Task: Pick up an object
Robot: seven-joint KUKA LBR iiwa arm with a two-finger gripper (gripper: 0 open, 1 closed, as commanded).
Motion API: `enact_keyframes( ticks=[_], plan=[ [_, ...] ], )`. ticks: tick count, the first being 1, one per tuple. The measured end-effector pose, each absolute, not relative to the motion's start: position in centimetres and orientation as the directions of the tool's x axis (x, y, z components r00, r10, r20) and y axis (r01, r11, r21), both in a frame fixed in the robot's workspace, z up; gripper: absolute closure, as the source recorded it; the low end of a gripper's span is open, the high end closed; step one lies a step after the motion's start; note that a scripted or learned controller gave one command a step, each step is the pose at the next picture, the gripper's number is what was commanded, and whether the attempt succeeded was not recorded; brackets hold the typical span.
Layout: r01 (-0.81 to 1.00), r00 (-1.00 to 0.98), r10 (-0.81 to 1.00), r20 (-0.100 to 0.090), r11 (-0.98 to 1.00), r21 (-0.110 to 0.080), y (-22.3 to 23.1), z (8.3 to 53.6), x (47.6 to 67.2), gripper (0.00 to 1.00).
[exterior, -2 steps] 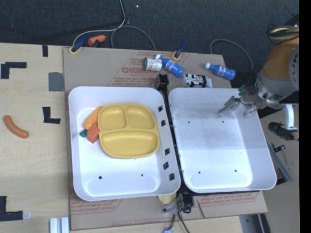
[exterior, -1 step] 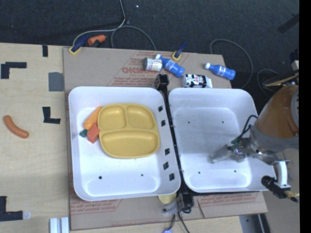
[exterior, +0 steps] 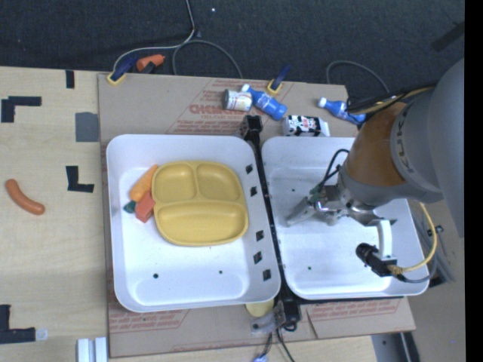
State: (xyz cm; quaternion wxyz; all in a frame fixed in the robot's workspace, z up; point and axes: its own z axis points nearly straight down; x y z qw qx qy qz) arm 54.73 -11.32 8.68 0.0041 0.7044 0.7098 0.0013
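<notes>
Left bin (exterior: 128,277), centre-left of the frame: a yellow divided plate (exterior: 200,202), long axis running left-right, with a carrot (exterior: 142,185) and a red piece (exterior: 143,211) touching its left edge. Right bin (exterior: 332,281): the gripper (exterior: 294,217) low inside, fingers spread, nothing between them.

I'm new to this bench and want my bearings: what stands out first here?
A yellow plastic divided plate fills much of the left white bin, with an orange carrot-shaped toy tucked against its left edge. The grey arm with the orange band hangs over the right white bin, its claw low inside.
</notes>
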Motion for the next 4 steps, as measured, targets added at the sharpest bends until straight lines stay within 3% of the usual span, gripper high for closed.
enact_keyframes(
  ticks=[1, 2, 3, 4],
  plan=[
    [1.0, -0.004, 1.0, -0.002, 0.004, 0.006, -9.3, 8.6, 62.2, 0.0],
    [1.0, -0.003, 1.0, -0.001, 0.003, 0.004, -10.7, 8.5, 66.9, 0.0],
    [1.0, 0.0, 1.0, -0.003, 0.0, 0.004, -9.9, 8.7, 62.9, 0.0],
    [1.0, -0.004, 1.0, -0.002, 0.004, 0.0, -10.0, 8.5, 67.0, 0.0]
  ],
)
